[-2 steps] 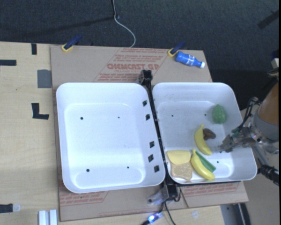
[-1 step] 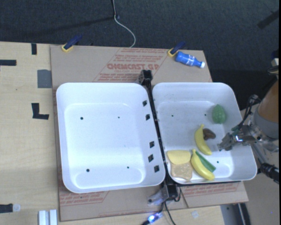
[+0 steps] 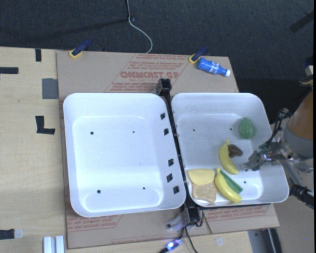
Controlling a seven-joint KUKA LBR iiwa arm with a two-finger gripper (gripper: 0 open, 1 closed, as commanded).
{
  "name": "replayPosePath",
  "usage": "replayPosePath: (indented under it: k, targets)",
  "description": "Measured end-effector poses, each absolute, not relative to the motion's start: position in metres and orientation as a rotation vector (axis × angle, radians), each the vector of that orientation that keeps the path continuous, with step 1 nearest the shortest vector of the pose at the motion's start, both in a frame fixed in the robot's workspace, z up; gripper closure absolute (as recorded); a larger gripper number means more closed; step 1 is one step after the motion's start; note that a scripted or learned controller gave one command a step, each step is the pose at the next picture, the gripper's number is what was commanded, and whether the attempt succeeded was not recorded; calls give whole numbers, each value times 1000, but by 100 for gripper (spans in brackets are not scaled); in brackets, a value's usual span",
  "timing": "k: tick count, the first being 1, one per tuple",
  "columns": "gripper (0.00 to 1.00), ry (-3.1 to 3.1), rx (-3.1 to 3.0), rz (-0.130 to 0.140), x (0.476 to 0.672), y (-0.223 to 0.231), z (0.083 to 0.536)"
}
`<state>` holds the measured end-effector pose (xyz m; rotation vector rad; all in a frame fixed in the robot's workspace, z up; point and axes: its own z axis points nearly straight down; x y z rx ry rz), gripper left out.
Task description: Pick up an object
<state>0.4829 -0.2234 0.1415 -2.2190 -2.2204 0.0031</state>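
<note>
Your gripper (image 3: 254,162) hung above the right bin (image 3: 210,101), its pincer state impossible to tell. Targets lay close: two bananas (image 3: 227,159), a green ball (image 3: 246,127), a yellow sponge (image 3: 201,176). You would have done well to centre on one before descending.

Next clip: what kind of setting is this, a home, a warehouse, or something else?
Most likely a robotics lab bench set up for grasping trials. Two white bins sit side by side on a cardboard sheet clamped to the bench, toy bananas lie in the right bin, and the arm's gripper reaches in.
</note>
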Motion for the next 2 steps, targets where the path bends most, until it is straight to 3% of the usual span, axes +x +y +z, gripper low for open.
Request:
replayPosePath:
  k: [2]
  targets:
    - [100,-2221,-2220,0,483,-223,155]
